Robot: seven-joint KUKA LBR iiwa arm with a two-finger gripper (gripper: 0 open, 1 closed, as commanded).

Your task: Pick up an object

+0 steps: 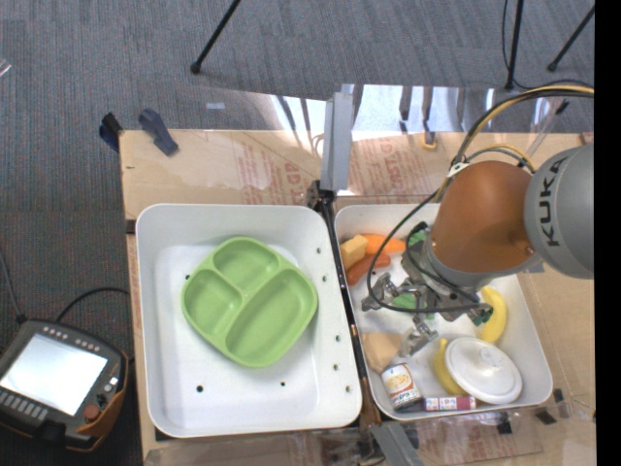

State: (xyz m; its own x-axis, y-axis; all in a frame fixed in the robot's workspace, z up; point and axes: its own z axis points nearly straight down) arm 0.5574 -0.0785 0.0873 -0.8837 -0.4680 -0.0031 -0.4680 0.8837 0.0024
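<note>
My jaws: can't tell the state, wrist blocks them. My gripper (419,311) hangs over the right bin (539,357), approx. centre.
Right bin contents: orange piece (381,244) at 11 o'clock, touching a yellow block (353,251); banana (495,315) at 3; white lid (483,370) at 5, atop a 2nd yellow item; tan wedge (381,348) and small can (400,386) at 7.
Left bin (160,223): green divided plate (250,300), centre.
</note>
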